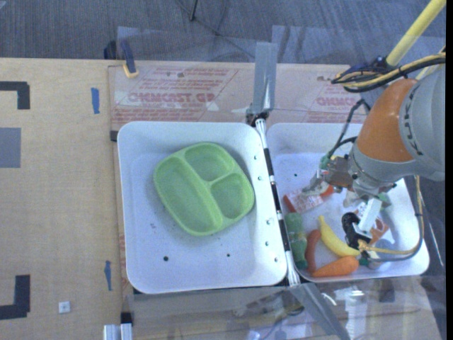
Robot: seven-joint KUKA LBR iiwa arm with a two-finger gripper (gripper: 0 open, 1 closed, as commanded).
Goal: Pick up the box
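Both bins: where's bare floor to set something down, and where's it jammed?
Left bin: wide bare strip between the green plate and the near wall, plus a narrower one along its left wall. Right bin: a bare patch in the far-left corner, behind the box. Crowded: the right bin's near half, where cucumber, banana and carrot lie packed below the arm.

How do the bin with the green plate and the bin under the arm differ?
The plate bin holds one large green divided plate; the arm's bin holds several small things, among them a banana and a carrot. The arm hangs over its bin, not over the plate bin. Both are shallow and white.
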